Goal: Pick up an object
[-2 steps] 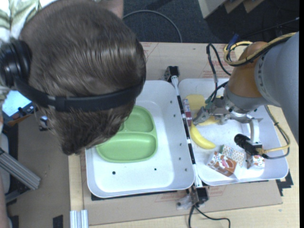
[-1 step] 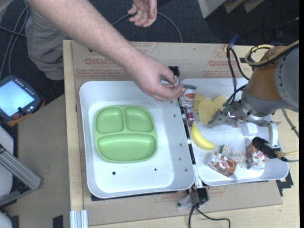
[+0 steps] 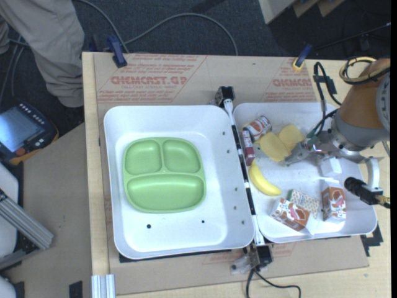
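Observation:
In the right bin (image 3: 366,225) lie a red and white can (image 3: 258,128), two pale yellow pieces (image 3: 279,143), a banana (image 3: 263,180) and two printed snack packets (image 3: 291,211) (image 3: 334,202). My gripper (image 3: 310,154) hangs low over the middle of this bin, just right of the pale yellow pieces and above the packets. The grey arm with its orange band (image 3: 363,107) comes in from the right. Nothing can be seen held in the gripper.
The left bin (image 3: 118,135) holds a green divided plate (image 3: 164,174). A black strip with clamps (image 3: 240,160) runs between the two bins. Cables (image 3: 322,82) trail near the arm at the bin's far right corner.

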Controlling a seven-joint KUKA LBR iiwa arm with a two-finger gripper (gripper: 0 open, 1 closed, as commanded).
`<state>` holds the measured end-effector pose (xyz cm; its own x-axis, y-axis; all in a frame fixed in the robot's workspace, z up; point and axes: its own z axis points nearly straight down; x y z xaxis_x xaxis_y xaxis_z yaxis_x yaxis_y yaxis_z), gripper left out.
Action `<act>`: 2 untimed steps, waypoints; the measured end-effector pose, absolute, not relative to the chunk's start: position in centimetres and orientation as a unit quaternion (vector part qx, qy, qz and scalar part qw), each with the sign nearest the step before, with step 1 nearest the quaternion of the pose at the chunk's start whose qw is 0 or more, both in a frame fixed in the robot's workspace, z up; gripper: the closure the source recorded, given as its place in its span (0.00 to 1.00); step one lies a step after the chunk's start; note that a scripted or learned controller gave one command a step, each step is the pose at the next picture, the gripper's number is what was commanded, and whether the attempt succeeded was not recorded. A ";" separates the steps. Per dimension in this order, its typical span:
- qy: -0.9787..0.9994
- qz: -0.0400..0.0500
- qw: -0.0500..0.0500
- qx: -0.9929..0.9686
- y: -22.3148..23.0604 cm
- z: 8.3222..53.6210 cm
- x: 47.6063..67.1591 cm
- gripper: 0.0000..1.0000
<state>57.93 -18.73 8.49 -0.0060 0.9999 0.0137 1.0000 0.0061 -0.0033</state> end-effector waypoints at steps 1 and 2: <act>-0.711 -0.007 0.009 -0.703 -19.5 8.5 57.6 0.00; -0.708 0.000 0.000 -0.706 -15.6 8.5 62.0 0.00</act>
